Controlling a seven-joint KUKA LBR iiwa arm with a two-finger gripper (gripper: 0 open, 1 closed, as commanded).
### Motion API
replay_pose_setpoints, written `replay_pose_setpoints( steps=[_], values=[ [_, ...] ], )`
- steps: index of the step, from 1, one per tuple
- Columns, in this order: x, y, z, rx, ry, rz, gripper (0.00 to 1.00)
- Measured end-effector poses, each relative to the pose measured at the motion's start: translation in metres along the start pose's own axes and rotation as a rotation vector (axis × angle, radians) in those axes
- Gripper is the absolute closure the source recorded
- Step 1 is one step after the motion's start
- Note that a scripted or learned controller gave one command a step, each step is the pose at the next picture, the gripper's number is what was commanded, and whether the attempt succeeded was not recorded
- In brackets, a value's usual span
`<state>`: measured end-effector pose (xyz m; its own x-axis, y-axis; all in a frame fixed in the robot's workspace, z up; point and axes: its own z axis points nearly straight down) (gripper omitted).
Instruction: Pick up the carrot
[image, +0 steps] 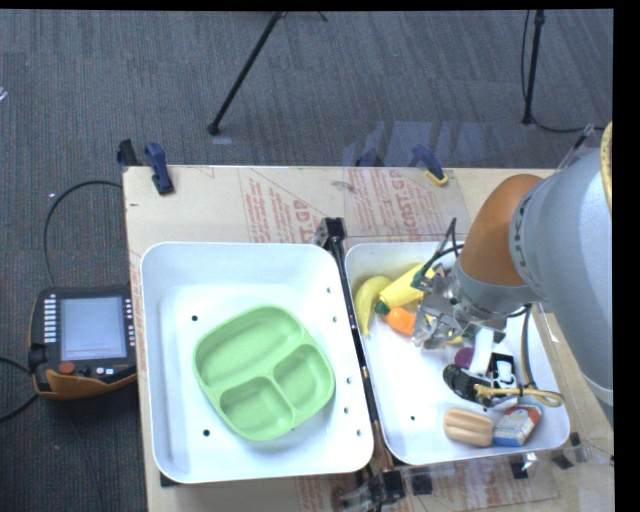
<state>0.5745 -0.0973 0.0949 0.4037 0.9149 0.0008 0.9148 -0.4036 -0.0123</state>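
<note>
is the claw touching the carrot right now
Cannot tell. In the camera view the claw sits right beside the carrot in the right bin, but its metal parts overlap the orange end, so neither contact nor gap shows plainly.

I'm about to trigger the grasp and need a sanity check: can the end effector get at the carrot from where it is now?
Probably yes. The end effector sits just right of the carrot in the right bin, nothing between them. The banana and a yellow item crowd the carrot's far side, so they may get nudged.

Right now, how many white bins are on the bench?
2: the left bin holds a green divided plate; the right bin holds the food items, with the claw above it.
</note>
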Motion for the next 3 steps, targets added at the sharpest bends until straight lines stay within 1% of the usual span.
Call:
replay_pose_setpoints(
  steps=[1,2,3],
  values=[
    [0.0001,-0.0002,0.0004,0.001,0.0,-0.001,0.0],
    [-0.0008,-0.0006,-0.0081,0.005,0.0,-0.003,1.0],
    [-0.0008,-0.0008,-0.0078,0.005,0.0,-0.004,0.0]
  ],
)
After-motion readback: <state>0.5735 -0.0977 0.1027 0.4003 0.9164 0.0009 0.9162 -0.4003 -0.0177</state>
